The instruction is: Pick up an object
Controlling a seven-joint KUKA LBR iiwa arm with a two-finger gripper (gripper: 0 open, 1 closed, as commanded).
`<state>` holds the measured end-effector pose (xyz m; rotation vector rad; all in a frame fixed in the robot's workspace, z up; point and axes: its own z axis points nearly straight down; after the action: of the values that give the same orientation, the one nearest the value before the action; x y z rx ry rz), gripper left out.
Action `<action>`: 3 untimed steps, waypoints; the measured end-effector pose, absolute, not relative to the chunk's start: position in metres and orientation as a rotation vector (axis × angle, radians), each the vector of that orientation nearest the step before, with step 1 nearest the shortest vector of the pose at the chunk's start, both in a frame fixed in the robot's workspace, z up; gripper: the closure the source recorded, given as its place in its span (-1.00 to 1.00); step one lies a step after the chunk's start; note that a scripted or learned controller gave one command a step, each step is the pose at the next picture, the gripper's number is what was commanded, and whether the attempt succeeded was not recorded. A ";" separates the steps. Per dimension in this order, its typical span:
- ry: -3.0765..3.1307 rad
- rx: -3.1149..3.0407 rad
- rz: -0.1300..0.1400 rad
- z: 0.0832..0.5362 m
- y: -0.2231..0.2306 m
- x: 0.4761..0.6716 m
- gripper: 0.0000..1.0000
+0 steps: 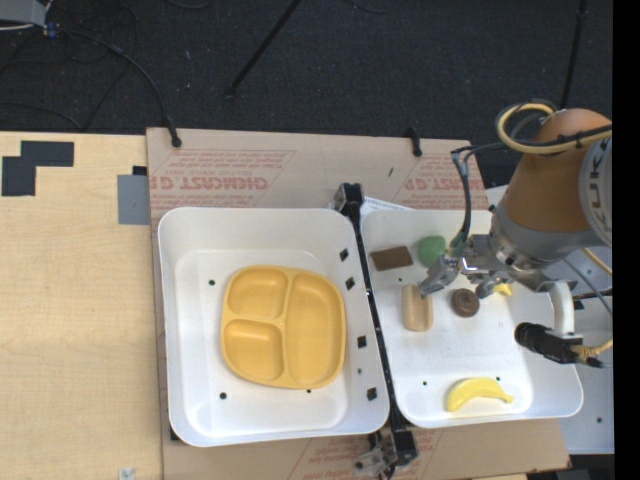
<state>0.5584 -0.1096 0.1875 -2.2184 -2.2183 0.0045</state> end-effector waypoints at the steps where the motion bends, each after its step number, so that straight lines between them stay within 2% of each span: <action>1: -2.215 -2.218 0.006 0.142 -0.103 0.556 -1.00; 2: -2.218 -2.219 0.004 0.091 -0.102 0.555 -1.00; 3: -2.210 -2.222 0.007 0.100 -0.103 0.554 1.00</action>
<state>0.5544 -0.1030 0.1003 -2.2219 -2.2102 0.0070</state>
